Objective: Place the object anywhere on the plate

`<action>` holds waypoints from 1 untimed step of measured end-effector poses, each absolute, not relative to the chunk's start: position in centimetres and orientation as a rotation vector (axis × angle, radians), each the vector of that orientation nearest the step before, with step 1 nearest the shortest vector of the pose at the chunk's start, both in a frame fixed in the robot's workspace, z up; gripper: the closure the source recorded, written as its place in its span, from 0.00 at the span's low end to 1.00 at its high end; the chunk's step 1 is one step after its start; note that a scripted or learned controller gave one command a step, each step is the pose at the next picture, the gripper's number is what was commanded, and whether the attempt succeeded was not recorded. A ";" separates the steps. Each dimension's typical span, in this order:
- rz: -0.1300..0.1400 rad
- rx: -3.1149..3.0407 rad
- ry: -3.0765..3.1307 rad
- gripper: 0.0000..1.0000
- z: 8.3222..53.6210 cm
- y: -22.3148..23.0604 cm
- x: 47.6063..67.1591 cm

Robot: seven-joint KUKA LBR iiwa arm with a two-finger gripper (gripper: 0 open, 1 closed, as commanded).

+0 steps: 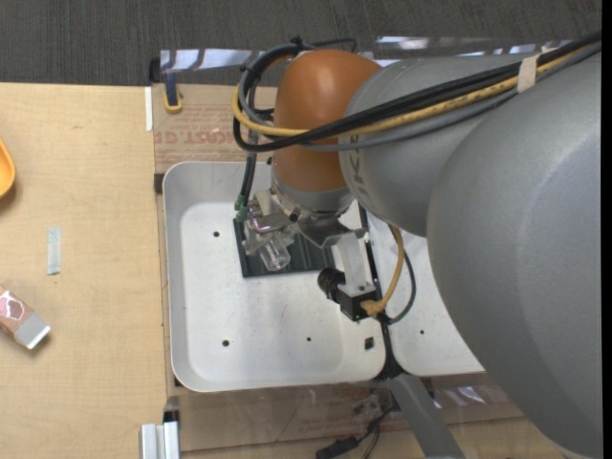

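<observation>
White bin [191,256] with small black dots, dark grey-black plate [311,254] inside; grey arm [497,208], orange band [320,113], yellow and black cables [251,113]; tan wooden bench [76,352]; orange object [5,170] at left edge; dark grey carpet [191,8]

Arm [497,189]: smooth grey casing with a satin sheen; the orange band [320,113] is glossier. Gripper [273,247]: bright bare metal parts are seen beside clear plastic. Bin [258,342]: smooth matt white plastic. Bench top [86,371]: pale wood-grain surface, matt. Cardboard [201,127]: brown and dull. Floor [115,17]: dark, finely ribbed carpet-like texture.
</observation>
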State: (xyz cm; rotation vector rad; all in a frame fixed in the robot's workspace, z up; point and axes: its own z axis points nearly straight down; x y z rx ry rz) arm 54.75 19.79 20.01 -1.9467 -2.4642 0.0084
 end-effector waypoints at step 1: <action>0.008 -1.947 -2.464 0.00 20.0 19.8 54.8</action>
